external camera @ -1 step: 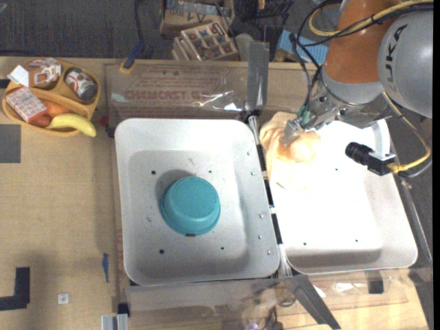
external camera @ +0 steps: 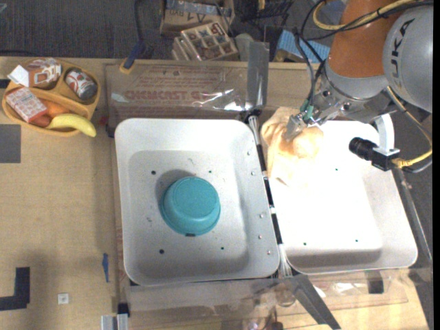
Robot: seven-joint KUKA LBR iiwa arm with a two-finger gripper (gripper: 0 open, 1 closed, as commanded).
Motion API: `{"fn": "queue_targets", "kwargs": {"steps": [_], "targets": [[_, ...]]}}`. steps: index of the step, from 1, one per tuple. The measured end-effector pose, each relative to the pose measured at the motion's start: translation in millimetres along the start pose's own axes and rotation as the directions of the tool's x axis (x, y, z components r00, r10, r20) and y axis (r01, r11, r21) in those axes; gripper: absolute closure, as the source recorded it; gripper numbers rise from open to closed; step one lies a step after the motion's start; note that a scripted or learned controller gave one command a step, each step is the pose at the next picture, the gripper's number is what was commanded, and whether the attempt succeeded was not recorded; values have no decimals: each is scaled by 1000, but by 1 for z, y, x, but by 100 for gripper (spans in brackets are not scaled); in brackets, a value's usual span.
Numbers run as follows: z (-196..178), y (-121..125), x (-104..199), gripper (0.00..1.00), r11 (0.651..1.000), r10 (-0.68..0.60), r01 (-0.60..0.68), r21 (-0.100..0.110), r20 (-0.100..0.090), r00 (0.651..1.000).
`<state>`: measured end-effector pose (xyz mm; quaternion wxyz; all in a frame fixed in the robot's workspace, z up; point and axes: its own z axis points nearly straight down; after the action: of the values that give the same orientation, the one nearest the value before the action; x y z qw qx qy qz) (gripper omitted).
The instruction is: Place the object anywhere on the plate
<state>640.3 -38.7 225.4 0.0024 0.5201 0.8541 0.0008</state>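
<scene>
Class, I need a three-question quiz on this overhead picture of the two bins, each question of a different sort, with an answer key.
1. True or false: the teal plate lies in the same bin as the pale object beside the gripper.
2. Which way must the object travel in the camera view to reach the plate? A) left and down the picture B) right and up the picture C) straight up the picture
3. Fill in: the yellow fruit in the tray on the bench at upper left is a ______.

Key
1. False: the plate is in the left bin, the object in the right bin.
2. A
3. banana
</scene>
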Motion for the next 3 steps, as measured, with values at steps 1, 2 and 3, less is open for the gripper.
{"fn": "queue_targets", "kwargs": {"steps": [1,2,3], "targets": [[-10,18,45,100,922,-388,388,0,-2,922],[-19,42,88,100,701,-714,714,-4,2,701],[-8,62,138,100,461,-887,887,-4,-1,461]]}}
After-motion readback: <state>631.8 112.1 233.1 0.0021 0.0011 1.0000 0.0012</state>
